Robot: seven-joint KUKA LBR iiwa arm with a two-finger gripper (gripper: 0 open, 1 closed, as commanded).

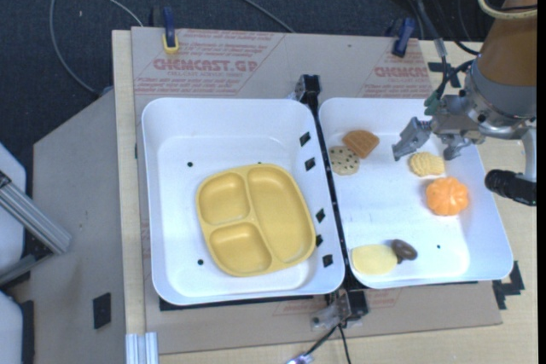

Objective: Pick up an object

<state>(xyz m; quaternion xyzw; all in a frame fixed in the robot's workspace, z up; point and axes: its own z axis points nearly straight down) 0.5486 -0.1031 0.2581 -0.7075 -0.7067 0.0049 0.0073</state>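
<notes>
Yellow divided tray (256, 219) in left bin (162, 183). Right bin (486, 260): cookie (344, 159), pale ridged biscuit (426, 164) directly under gripper (432, 142), fingers spread, pinching nothing. Lower straight, centre over biscuit, avoid orange (447, 195) just beside.

My arm (512, 38) is showing a broad orange band above a grey wrist section. A pale ring is capping the upper housing. My gripper (431, 145) is presenting as grey metal with two dark-tipped fingers (409, 141). Thin cables are running along the wrist casing.
</notes>
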